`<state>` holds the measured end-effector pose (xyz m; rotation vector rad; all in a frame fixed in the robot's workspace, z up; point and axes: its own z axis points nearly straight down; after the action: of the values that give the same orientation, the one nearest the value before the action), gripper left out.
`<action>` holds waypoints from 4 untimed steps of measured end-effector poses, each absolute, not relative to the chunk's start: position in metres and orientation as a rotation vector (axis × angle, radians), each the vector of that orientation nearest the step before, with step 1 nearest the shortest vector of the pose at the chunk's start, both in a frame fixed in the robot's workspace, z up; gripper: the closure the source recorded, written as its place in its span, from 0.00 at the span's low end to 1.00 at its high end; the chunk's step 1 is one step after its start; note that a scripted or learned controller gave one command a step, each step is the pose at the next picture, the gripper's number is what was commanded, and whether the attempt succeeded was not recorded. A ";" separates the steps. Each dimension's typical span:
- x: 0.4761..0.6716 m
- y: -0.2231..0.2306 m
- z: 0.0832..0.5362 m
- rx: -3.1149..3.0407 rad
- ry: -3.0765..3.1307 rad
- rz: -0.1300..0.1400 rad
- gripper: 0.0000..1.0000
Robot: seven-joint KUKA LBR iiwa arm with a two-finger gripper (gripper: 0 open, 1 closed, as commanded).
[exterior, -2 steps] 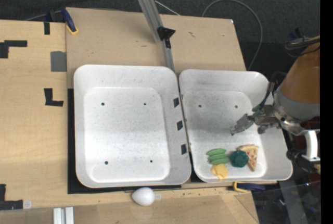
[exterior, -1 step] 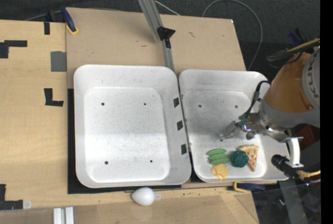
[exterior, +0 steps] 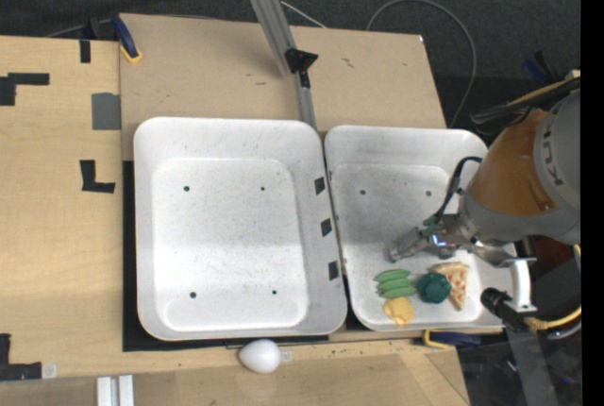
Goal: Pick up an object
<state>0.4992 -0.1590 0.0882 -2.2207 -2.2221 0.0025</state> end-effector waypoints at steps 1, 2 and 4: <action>0.499 -0.158 0.099 -2.219 -2.221 0.001 1.00; 0.494 -0.163 0.158 -2.223 -2.224 -0.002 1.00; 0.493 -0.169 0.255 -2.223 -2.227 -0.003 1.00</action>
<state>0.4930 -0.1688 0.2553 -2.2227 -2.2267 -0.0031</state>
